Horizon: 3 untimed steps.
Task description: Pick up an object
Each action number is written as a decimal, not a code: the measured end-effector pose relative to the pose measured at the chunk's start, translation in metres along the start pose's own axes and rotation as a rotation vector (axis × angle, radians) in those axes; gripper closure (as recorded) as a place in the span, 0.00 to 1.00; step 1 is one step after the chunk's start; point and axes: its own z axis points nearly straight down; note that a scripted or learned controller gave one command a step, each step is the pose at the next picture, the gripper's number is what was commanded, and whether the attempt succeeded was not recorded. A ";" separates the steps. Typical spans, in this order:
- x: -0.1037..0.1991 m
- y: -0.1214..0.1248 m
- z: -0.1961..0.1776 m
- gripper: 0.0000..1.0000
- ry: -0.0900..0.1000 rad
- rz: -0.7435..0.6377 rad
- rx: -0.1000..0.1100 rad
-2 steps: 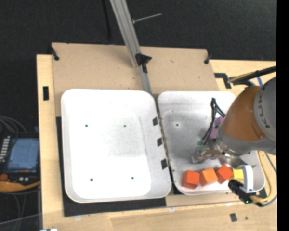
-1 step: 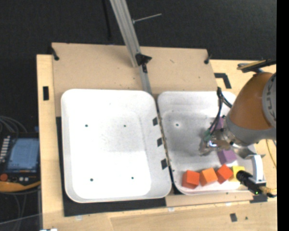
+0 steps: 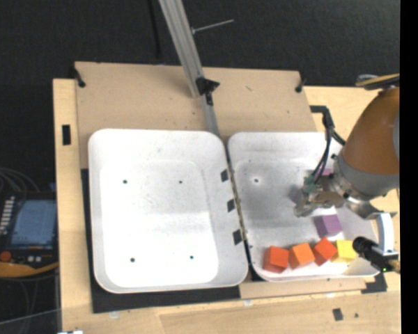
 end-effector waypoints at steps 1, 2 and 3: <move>-0.003 -0.003 -0.063 1.00 -0.001 0.000 -0.003; 0.043 0.012 -0.066 1.00 0.003 -0.004 0.004; 0.105 0.018 -0.059 1.00 0.003 -0.004 0.008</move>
